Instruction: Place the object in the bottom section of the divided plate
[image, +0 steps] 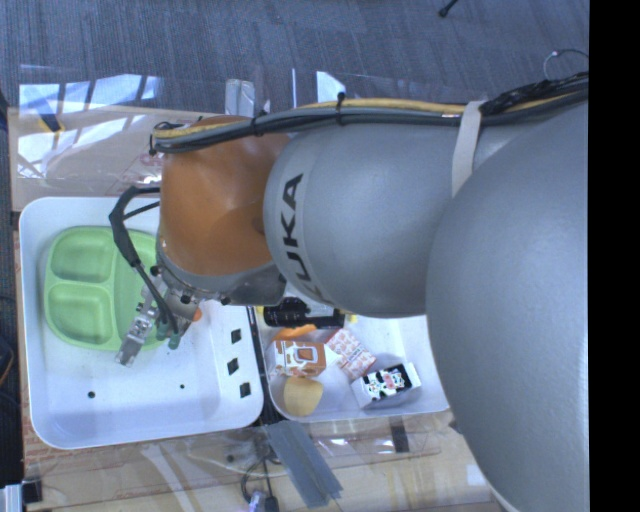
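A green divided plate (84, 285) lies in the left part of the left white bin (60, 410). Two of its sections show side by side; its right part is hidden under the arm. My gripper (140, 338) hangs over the plate's lower right edge, pointing down and to the left. A small orange and green bit (182, 326) shows just beside the gripper's base; what it is and whether it is held is too unclear to tell. The arm's orange band (210, 210) and grey body cover much of both bins.
The right bin (425, 400) holds an orange item (295, 318), a small carton (300, 356), a yellowish round object (303, 395), a patterned packet (350, 350) and a black-and-white box (388, 382). Bare white floor of the left bin lies below the plate.
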